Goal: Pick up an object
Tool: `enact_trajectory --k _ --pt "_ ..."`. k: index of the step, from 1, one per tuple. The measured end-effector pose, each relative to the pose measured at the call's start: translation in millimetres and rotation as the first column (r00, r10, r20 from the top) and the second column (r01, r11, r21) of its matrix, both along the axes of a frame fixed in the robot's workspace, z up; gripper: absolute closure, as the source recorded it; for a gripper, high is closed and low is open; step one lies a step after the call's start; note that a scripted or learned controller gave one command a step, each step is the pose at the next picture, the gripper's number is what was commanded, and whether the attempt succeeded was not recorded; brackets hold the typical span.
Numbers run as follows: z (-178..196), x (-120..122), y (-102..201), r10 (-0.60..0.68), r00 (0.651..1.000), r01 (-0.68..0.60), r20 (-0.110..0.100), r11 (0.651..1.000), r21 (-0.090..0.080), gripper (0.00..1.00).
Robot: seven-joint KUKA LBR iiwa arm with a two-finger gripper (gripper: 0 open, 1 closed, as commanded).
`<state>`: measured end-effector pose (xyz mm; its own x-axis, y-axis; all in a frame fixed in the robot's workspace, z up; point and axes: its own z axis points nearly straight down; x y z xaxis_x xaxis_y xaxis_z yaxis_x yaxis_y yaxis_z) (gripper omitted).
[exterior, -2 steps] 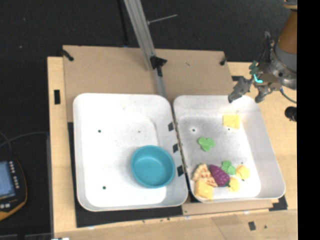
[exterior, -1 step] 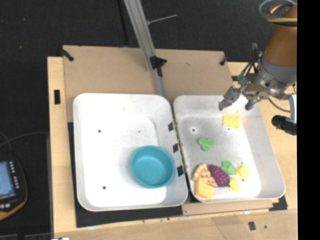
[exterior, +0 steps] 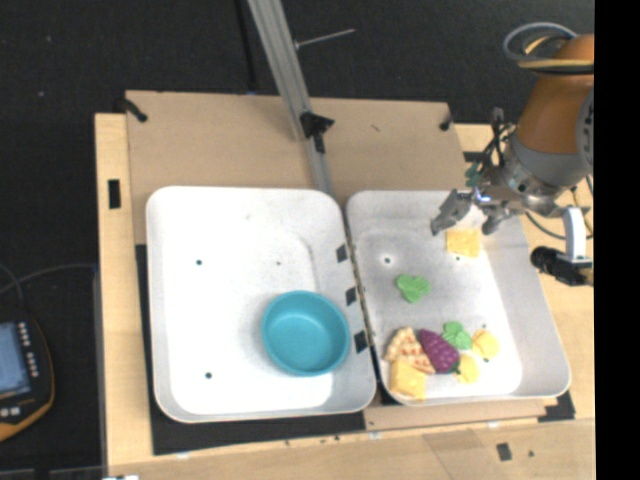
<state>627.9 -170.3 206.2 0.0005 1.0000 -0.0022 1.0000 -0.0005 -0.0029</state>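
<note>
Bins: two shallow white bins, left bin (exterior: pixel 200 228) and right bin (exterior: pixel 520 308), matte plastic with rounded corners.
Arm: one arm (exterior: pixel 555 118), grey with orange band, reaching from the right, wrist over the right bin's far end.
Bowl: one round teal bowl (exterior: pixel 304 332) in the left bin.
Gripper: gripper (exterior: pixel 466 216) spread wide, nothing between the fingers.
Toys: yellow square piece (exterior: pixel 463 242) just below the gripper; green lump (exterior: pixel 411 288) mid-bin; cluster of about six at the near edge, including a purple grape bunch (exterior: pixel 437 349).
</note>
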Motion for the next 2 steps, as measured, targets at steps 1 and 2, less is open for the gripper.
enact_trajectory --k 1,2 --pt "-55.3 -10.6 2.2 0.0 1.0 0.0 -0.002 1.0 0.001 0.0" --pt "-40.1 -8.0 1.0 -0.003 1.0 0.003 0.008 1.0 0.0 1.0"
